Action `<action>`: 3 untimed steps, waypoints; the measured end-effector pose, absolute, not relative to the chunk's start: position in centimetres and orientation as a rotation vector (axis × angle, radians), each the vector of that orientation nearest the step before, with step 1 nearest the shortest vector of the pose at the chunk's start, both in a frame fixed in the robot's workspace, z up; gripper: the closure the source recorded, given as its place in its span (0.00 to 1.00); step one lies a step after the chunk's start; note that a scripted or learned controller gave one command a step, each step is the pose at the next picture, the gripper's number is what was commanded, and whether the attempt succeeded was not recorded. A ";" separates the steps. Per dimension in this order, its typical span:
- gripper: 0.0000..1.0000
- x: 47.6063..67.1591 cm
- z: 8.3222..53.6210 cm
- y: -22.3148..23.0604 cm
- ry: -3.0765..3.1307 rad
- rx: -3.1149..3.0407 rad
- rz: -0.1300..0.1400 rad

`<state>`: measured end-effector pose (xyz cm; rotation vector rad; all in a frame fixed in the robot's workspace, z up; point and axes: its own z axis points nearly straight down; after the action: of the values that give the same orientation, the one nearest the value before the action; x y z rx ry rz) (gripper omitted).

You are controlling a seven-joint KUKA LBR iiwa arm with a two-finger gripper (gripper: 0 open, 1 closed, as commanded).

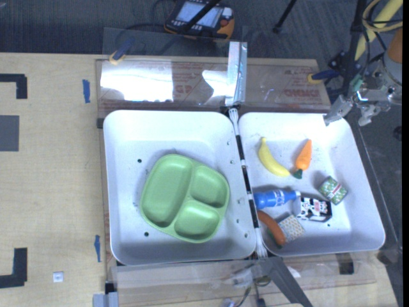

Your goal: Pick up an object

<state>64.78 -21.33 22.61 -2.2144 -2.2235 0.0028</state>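
Two white bins sit side by side on the bench [51,171].

Left bin [121,139], centre of frame: holds one green divided plate [184,197], three compartments, lying flat toward the bin's lower middle.

Right bin [358,229], right of centre, contents:
- Banana [271,158], upper left part of the bin, curved, lying flat.
- Carrot [304,156], just to the right of the banana, apart from it, pointed end toward the top of the frame.
- Small green carton [333,190], right side of the bin, tilted.
- Blue and white bottle [276,199], lying on its side near the bin's left wall, cap end toward the right.
- Black and white packet [316,209], just right of the bottle's cap end, possibly touching it; view too coarse to be sure.
- Orange-red sausage-shaped item [271,228], lower left corner of the bin, with a small tan mesh-patterned piece [293,227] against its right side.

End effector [364,104]: upper right of frame, over the far right corner of the right bin, well apart from every item. Nothing seen in its grasp. Whether the fingers are spread or closed: cannot tell from this view.

A handheld control unit [199,18] lies on the floor beyond the bench, top centre.
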 end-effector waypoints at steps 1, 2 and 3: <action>0.00 65.7 14.1 -21.9 -2.290 -2.173 -0.012; 0.00 64.1 11.8 -20.5 -2.350 -2.087 0.000; 1.00 64.3 12.7 -20.4 -2.355 -2.085 0.000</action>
<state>64.30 -20.40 12.68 -2.0850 -2.3546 0.0001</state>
